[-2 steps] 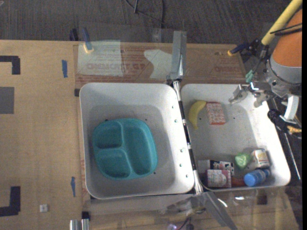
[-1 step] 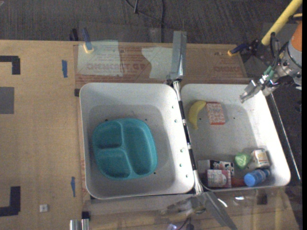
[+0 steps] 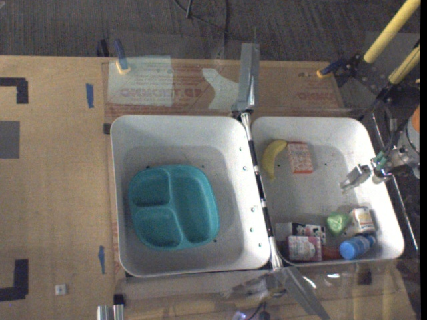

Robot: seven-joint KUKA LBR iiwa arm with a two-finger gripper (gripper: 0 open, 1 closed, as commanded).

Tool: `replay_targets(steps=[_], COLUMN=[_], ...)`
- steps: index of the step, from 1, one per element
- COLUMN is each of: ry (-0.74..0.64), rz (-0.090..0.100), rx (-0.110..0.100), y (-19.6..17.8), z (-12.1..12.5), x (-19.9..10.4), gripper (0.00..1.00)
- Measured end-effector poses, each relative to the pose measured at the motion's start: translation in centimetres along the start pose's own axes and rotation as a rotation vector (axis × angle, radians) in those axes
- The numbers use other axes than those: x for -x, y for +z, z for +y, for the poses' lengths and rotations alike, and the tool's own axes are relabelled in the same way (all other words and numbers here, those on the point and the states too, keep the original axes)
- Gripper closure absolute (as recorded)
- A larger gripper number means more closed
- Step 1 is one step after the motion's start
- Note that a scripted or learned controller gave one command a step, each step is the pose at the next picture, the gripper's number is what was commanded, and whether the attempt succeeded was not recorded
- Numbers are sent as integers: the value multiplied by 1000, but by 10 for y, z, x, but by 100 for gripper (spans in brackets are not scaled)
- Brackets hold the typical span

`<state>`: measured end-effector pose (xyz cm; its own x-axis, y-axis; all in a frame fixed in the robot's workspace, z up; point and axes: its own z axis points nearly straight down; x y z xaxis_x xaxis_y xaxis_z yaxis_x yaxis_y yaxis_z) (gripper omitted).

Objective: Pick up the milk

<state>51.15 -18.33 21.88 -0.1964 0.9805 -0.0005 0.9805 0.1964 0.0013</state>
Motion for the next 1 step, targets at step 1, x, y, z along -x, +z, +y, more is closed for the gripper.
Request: replay_targets(steps=[1], ry=[-177], rz=[0], rx=[0], y=[51], z=[-27], x=[25], gripper=[0])
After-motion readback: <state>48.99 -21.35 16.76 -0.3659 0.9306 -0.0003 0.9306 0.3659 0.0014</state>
